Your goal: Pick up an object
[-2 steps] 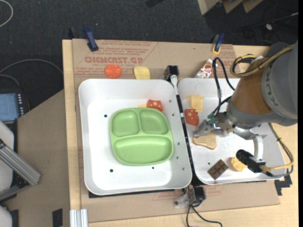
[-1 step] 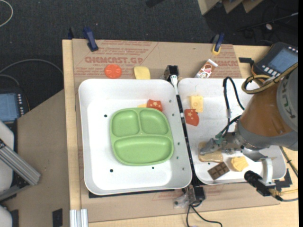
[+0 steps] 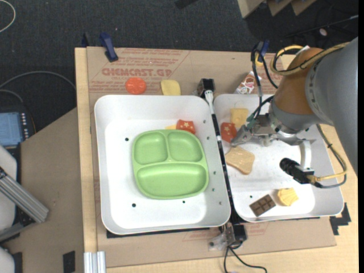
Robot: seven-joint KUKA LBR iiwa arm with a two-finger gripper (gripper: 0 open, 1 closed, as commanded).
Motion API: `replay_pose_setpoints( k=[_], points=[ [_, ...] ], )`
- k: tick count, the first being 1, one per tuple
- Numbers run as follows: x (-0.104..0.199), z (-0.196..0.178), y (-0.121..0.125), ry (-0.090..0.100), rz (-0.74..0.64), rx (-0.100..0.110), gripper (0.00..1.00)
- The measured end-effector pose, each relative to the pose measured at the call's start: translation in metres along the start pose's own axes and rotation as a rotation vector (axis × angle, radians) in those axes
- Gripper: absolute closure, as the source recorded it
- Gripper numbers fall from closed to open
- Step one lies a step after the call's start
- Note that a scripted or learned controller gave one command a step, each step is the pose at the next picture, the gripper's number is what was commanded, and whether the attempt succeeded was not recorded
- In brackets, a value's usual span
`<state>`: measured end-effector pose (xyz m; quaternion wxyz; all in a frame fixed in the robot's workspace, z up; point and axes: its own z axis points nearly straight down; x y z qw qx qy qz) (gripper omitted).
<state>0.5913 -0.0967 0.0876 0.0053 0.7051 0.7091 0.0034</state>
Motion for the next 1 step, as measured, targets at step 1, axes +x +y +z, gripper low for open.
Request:
replay_pose_setpoints(
  k=[1],
  points=[
    [0.0041,0.0034,0.0770,0.001,0.003,0.011,0.00]
  ],
)
